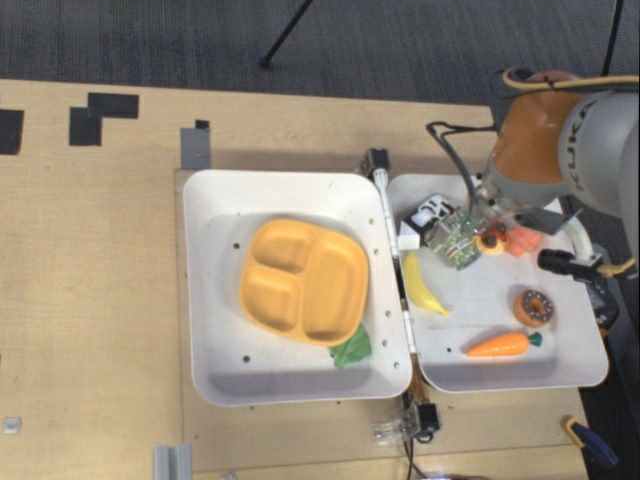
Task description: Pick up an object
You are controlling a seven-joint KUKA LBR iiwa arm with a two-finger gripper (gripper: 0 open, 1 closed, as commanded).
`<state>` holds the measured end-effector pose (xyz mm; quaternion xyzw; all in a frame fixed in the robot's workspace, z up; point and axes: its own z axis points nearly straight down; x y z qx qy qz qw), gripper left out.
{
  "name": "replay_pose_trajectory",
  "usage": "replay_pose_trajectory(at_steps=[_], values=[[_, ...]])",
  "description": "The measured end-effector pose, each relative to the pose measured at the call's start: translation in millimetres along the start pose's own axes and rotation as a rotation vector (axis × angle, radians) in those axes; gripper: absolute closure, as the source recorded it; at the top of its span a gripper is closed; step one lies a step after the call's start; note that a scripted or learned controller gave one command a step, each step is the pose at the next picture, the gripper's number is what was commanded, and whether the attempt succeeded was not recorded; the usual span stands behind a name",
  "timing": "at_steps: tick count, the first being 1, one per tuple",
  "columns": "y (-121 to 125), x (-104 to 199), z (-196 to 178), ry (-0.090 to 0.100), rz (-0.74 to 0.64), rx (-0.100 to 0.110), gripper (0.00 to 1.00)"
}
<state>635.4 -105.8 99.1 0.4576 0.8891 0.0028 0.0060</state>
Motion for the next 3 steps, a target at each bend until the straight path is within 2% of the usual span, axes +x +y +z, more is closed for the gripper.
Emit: replay_pose_trajectory(at_steps=[1, 3], values=[[25, 49, -87, 0.005, -0.324, 0.004, 1.00], [-13, 130, -110, 0.008, -0.791, 0.003, 1.00]])
